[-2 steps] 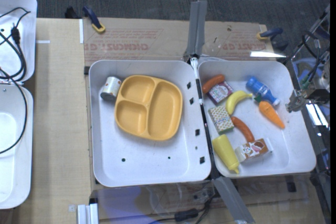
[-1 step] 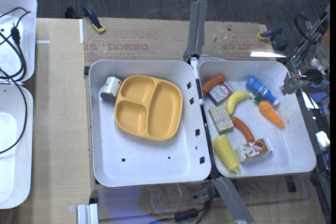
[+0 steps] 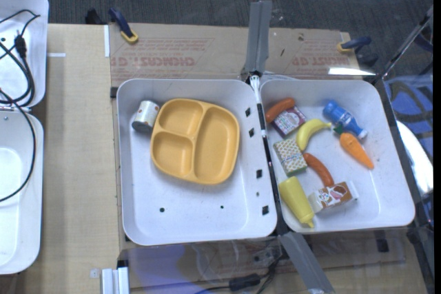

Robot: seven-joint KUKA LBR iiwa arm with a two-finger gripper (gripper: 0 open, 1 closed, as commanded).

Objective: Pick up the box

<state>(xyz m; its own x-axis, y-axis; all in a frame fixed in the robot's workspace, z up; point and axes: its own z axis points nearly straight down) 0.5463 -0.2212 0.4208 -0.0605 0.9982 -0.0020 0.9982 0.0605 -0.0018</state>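
Observation:
Three box-like items lie in the right bin (image 3: 393, 200). A small green patterned box (image 3: 290, 156) lies flat near the bin's left wall. Behind it is a dark red box (image 3: 289, 121) with a white label, touching a red sausage (image 3: 279, 109). A white and brown carton (image 3: 333, 195) lies on its side near the bin's front, beside a yellow squeeze bottle (image 3: 297, 200).
The right bin also holds a banana (image 3: 311, 132), a blue bottle (image 3: 344, 119), a carrot (image 3: 356, 150) and a second sausage (image 3: 319, 169). The left bin (image 3: 193, 210) holds a yellow divided plate (image 3: 196, 140) and a small can (image 3: 145, 116).

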